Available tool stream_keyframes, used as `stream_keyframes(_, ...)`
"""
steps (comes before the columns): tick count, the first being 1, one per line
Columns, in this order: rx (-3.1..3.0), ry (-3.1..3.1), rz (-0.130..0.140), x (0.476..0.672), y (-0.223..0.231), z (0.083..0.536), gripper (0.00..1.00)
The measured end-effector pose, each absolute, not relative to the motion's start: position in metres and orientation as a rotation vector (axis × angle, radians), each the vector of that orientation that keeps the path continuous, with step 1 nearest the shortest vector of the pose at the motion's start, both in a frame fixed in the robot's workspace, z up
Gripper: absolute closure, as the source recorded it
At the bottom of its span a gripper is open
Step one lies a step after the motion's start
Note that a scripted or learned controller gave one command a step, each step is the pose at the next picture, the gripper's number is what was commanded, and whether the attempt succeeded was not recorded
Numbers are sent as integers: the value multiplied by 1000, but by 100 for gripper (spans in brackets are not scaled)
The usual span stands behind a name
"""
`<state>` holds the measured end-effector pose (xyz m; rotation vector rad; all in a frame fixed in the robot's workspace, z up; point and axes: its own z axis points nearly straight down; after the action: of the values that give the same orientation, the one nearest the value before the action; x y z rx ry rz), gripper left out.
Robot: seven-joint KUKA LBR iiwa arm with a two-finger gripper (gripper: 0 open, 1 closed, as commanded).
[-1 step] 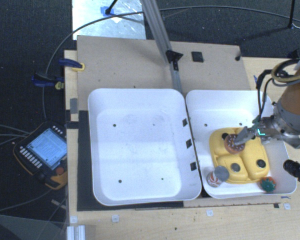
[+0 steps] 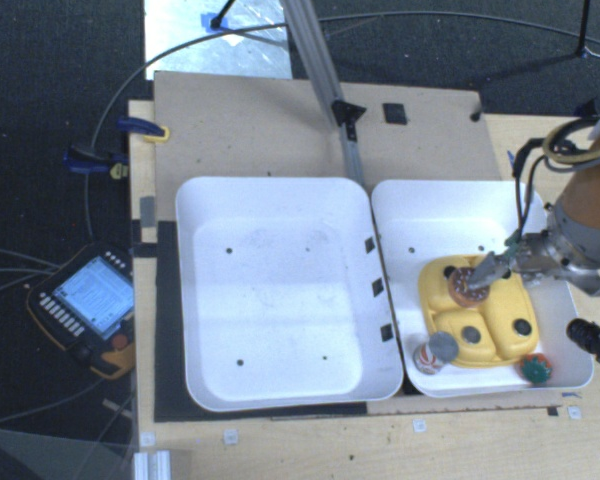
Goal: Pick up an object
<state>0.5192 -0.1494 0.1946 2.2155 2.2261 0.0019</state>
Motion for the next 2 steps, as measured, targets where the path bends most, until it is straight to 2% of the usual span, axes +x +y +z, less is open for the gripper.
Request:
stream_keyframes(1, 2221, 2225, -2, 517, -146, 152, 0)
stream_keyframes(2, 2213, 2239, 40, 528, -130, 101, 0)
